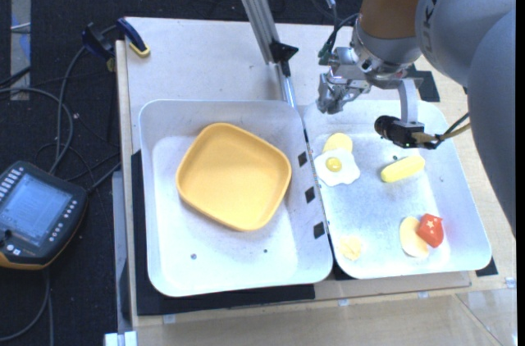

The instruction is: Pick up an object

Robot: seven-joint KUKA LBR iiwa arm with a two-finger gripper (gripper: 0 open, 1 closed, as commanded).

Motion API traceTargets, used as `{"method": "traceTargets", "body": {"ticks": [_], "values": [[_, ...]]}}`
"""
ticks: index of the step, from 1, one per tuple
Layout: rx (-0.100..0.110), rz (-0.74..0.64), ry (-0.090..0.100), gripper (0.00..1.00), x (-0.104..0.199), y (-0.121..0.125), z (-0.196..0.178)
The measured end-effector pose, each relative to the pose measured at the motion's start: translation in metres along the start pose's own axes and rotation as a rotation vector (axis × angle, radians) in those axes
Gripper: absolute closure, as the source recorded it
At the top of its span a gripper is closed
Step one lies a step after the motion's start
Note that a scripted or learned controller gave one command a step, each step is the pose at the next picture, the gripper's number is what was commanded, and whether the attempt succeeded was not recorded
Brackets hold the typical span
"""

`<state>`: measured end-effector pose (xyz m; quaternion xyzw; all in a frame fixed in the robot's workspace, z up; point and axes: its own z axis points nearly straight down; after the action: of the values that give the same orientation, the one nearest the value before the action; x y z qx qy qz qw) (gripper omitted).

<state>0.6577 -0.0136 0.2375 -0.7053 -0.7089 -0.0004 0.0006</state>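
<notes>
Hand (330, 101) above the right bin's (459, 209) upper left corner, finger spread unclear, fried egg (337, 166) just below, yellow plate (234, 175) centre left.

- Arm (459, 0): cut off by the top and right edges of the view; its grey bulk hides the far right corner of the right bin (472, 242).
- Gripper (332, 100): small and dark at the right bin's far left corner; finger state cannot be told.
- Handheld controller (33, 213): cut off by the left edge; screen content too small to read.
- Pale yellow piece (352, 248) near the right bin's front edge: too small and faint to identify.
- Bench (197, 57): front edge partly cut off at the bottom.
</notes>
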Motion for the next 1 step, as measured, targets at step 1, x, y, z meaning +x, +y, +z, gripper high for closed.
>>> {"method": "traceTargets", "body": {"ticks": [1], "values": [[0.000, 0.000, 0.000, 1.00, 0.0515, 0.0073, 0.0076]]}}
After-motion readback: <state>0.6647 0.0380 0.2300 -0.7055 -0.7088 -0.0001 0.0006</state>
